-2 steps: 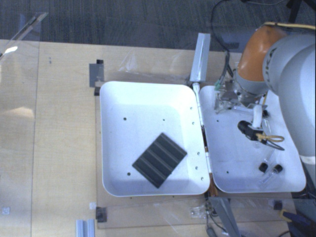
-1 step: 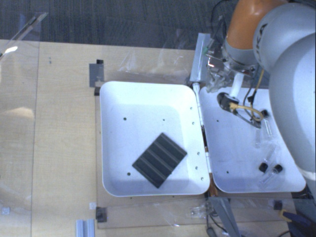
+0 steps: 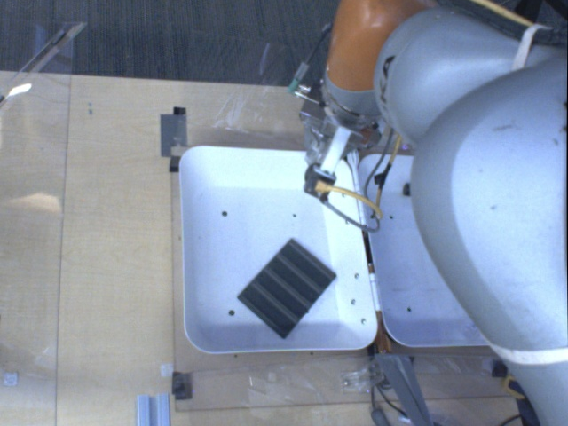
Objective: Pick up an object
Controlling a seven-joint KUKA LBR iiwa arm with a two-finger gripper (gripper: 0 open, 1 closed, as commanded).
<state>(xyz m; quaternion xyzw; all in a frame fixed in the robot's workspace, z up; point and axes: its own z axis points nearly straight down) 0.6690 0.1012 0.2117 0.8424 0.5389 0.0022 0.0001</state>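
A black ribbed rectangular pad (image 3: 287, 287) lies flat and turned at an angle in the near half of the left bin (image 3: 213, 238). My gripper (image 3: 318, 146) hangs over the far right corner of that bin, beneath the orange band of the wrist, well above and behind the pad. Nothing shows in its grasp.
The right bin (image 3: 404, 309) lies mostly under the bulky grey arm (image 3: 479, 167), which covers the right side of the view. A black clamp (image 3: 175, 131) sits on the wooden bench by the left bin's far left corner. Clear sheeting (image 3: 35, 202) covers the bench at left.
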